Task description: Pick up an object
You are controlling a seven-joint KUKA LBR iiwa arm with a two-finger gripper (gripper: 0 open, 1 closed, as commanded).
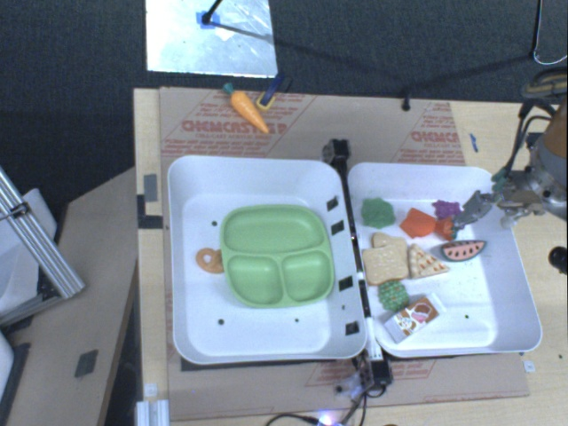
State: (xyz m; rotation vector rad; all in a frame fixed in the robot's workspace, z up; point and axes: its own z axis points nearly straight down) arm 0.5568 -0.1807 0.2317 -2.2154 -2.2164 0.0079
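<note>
The right bin (506, 300) holds several toy foods: a green leafy piece (378, 211), an orange-red block (417, 224), a purple bunch (446, 209), a watermelon slice (463, 250), a slice of toast (383, 262), a pizza wedge (427, 264), a dark green floret (394, 294) and a small printed packet (414, 318). My gripper (465, 216) reaches in from the right and hangs low over the bin's far right part. It is just right of the purple bunch and the orange-red block, and above the watermelon slice. I see nothing held in it.
The left bin (191, 202) carries a green divided plate (275, 254) and a small brown ring (210, 260) beside it. A toy carrot (248, 110) lies on the cardboard behind the bins. A black divider with clips (348, 238) runs between the bins.
</note>
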